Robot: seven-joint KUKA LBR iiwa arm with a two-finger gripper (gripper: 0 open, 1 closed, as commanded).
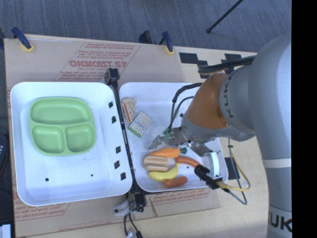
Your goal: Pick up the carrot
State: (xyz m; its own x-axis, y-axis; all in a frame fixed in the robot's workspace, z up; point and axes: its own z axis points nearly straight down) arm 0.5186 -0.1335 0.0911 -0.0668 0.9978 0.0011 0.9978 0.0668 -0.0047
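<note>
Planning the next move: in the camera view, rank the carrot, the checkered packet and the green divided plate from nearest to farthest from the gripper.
1. Carrot, right bin, just below the gripper.
2. Checkered packet, same bin, up and left of the gripper.
3. Green divided plate, left bin, clearly farthest.

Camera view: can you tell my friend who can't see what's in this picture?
A grey robot arm reaches into the right white bin, its gripper just above a carrot in a pile of toy food with a hot dog bun and banana. The left bin holds a green divided plate.
</note>
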